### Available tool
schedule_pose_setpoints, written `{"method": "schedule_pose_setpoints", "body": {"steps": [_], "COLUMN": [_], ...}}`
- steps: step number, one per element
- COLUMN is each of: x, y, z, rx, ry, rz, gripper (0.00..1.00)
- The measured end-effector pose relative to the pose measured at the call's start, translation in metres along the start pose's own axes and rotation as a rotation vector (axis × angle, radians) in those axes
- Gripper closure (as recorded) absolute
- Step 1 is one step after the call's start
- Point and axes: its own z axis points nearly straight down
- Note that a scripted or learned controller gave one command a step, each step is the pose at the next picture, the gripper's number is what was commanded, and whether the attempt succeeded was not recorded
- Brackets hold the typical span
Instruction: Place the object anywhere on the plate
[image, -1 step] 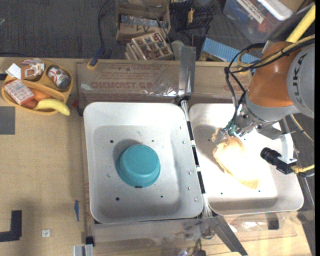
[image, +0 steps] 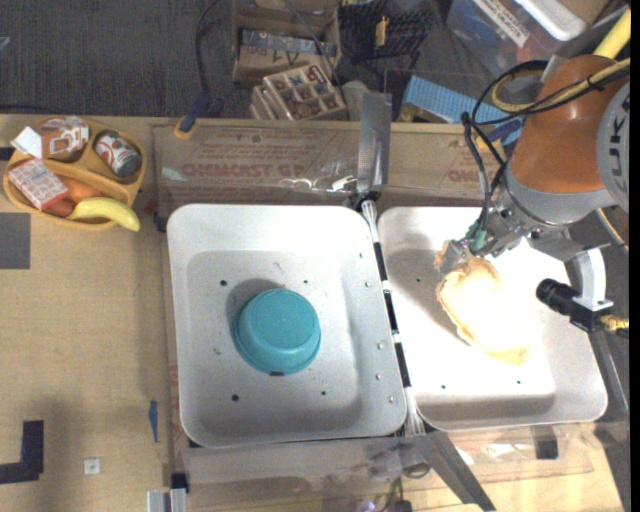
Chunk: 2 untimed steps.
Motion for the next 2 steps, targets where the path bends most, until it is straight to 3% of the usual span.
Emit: {"method": "schedule_pose_setpoints", "body": {"steps": [2], "x": [0.093], "y": [0.033], "z": [0.011], "rx": [0.000], "ry": [0.004], "rz": [-0.790], "gripper": [1.00]}}
